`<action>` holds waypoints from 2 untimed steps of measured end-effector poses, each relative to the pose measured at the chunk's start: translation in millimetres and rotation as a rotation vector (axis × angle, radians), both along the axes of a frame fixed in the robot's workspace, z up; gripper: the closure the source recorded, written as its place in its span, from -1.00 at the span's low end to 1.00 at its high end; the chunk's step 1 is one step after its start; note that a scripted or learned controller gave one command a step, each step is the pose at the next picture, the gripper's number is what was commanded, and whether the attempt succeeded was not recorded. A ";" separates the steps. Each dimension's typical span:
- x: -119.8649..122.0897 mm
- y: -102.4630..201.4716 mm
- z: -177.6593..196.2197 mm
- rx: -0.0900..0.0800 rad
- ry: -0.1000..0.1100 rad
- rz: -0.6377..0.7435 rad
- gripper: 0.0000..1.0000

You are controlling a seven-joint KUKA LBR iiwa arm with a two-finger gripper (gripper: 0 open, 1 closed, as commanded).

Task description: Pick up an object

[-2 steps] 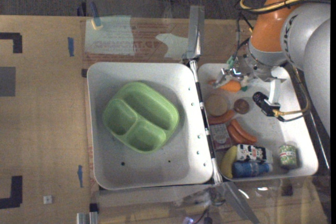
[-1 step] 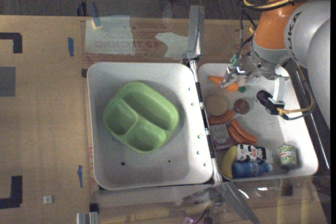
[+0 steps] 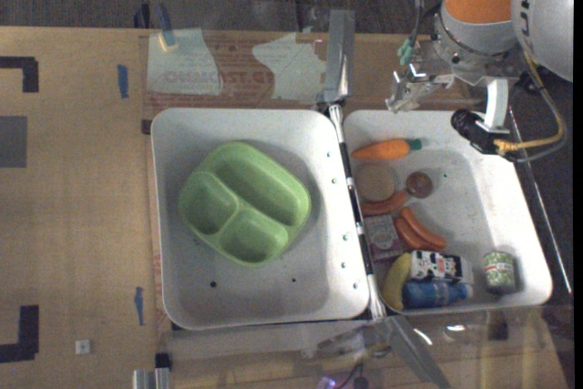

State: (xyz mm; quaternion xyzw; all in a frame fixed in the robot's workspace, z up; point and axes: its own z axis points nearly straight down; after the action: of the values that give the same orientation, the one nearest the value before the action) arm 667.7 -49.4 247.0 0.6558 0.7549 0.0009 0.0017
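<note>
The right bin (image 3: 510, 196) holds several toy foods along its left side. An orange carrot (image 3: 387, 149) lies at the back, with a tan round piece (image 3: 375, 182) and a small brown disc (image 3: 419, 184) just in front of it. Orange sausages (image 3: 420, 230) lie mid-bin. At the front are a yellow banana (image 3: 395, 281), a blue and white carton (image 3: 435, 279) and a small green can (image 3: 499, 270). My gripper (image 3: 412, 90) hangs above the bin's back edge, behind and above the carrot, with nothing seen in it.
The left bin (image 3: 182, 278) carries a green divided plate (image 3: 244, 201). A metal divider (image 3: 339, 68) runs back from between the bins. A black cable end (image 3: 474, 130) dangles over the right bin's back right corner.
</note>
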 end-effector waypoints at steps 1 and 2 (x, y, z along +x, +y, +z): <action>1.1 0.3 10.9 -0.002 -0.005 0.001 1.00; 1.1 0.5 10.8 -0.001 -0.005 0.002 -1.00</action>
State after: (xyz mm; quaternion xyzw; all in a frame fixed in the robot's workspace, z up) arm 668.8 -48.9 257.8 0.6551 0.7555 0.0020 0.0040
